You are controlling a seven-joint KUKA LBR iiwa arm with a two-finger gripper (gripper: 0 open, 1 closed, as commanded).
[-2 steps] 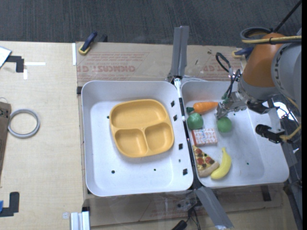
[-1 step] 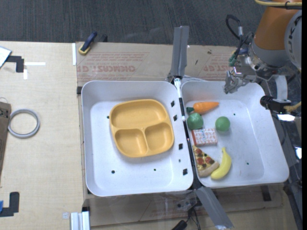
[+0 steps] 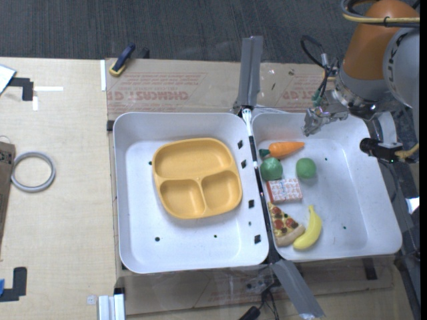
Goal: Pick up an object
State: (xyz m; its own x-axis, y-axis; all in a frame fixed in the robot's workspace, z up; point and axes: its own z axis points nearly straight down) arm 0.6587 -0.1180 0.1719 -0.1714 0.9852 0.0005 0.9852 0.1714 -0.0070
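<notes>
Camera view is showing two glossy white plastic bins sitting side by side on a pale wooden bench [image 3: 60, 245]. Left bin [image 3: 133, 239] is holding one smooth yellow three-compartment plate [image 3: 197, 176]. Right bin [image 3: 360, 232] is holding six toys: a tapered orange carrot [image 3: 285, 149], two round green pieces [image 3: 271, 169] [image 3: 305, 168], a patterned box [image 3: 285, 191], a pizza slice [image 3: 284, 224] and a curved banana [image 3: 308, 229]. Metal pincer [image 3: 313, 124] is hovering at this bin's far edge, holding nothing; whether its fingers are apart I cannot tell.

Bins [image 3: 130, 199] glossy white plastic. Divided tray [image 3: 197, 177] matt yellow plastic. Banana [image 3: 308, 229], carrot [image 3: 287, 149] smooth plastic. Bench [image 3: 60, 232] pale wood. Cardboard [image 3: 173, 89] under bins, matt.
</notes>
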